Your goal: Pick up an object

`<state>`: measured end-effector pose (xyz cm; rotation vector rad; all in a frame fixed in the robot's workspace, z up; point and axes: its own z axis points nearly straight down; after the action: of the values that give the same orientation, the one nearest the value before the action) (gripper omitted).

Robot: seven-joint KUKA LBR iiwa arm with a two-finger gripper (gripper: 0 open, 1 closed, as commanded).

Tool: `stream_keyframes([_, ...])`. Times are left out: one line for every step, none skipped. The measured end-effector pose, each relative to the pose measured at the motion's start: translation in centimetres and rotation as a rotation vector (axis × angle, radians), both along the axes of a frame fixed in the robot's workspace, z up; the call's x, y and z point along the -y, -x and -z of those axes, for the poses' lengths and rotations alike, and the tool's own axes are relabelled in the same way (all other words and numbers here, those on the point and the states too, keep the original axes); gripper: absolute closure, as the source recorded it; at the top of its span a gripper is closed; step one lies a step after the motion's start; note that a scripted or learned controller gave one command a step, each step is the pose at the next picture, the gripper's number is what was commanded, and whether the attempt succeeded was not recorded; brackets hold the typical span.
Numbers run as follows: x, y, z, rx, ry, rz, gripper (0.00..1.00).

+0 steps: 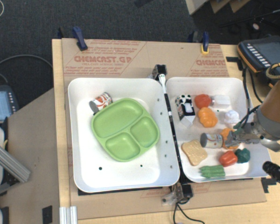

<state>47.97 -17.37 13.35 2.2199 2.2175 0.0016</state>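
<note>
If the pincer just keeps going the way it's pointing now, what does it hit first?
The pincer points toward the view's left, low over the right white bin. First in its line looks like the small orange piece at its tip, then the grey-capped toy bottle. Depth is hard to judge, so it may pass above them.

Left bin (79, 139): divided tray (125, 129), can (101, 101) touching its far-left edge. Right bin (196, 80): toy food, gripper (234, 137) over it.

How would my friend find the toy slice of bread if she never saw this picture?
Look at the right white bin, the one full of little toy foods. Go to its near edge, on the side next to the other bin. The bread slice lies there, flat and tan, while the green vegetable and red pepper beside it are brightly coloured.
</note>
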Motion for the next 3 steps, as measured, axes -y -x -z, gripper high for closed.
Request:
stream_keyframes([-4.5,-1.4,5.2,-0.007,-0.005,-0.005,1.00])
stream_keyframes([-9.0,-12.5,-5.9,0.016,-0.001,-0.011,1.00])
stream_keyframes([-13.5,-10.5,-16.0,0.010,-0.003,-0.007,1.00])
